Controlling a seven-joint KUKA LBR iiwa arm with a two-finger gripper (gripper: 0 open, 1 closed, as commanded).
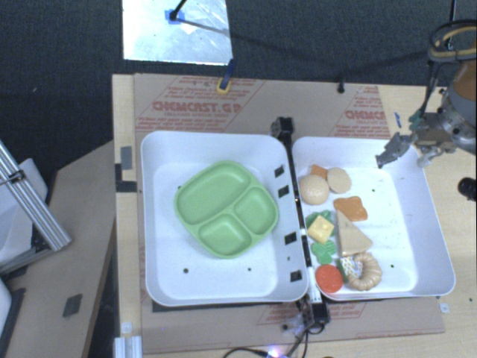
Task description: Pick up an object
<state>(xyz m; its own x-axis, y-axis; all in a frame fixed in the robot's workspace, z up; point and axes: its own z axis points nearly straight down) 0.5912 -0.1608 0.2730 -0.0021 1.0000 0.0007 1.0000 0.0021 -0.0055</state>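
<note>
**Two bins, toy food at right**

The gripper point(406, 149) hung over the right bin's point(417, 222) far edge, fingers spread, nothing between them. Plastic toy foods point(339, 226) clustered along that bin's left wall. A glossy green three-compartment plate point(226, 208) lay in the left bin point(160, 267). The board point(197, 104) beneath apparently read "CHEMCAST".
</note>
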